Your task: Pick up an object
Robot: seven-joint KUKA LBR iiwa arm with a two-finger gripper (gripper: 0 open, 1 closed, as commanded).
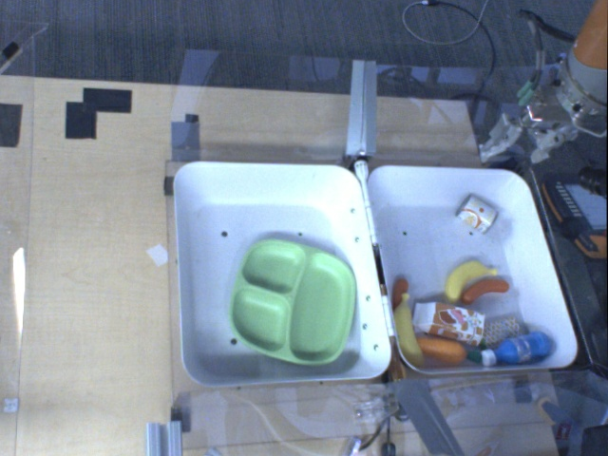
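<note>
Robotics lab | pale wooden bench [85, 283] with two white bins [190, 255] butted side by side, metal rail [360, 112] between them | black marker patches [95, 110] on benchtop | loose cable [456, 17] looping over grey carpet [237, 12] | toy food heaped in right-hand bin

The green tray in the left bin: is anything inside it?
The green tray shows three bare compartments, nothing inside. It rests on the left bin floor; whatever lies beneath it is covered.

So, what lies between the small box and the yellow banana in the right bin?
Nothing: in the camera view, bare white bin floor separates the box from the banana.
</note>
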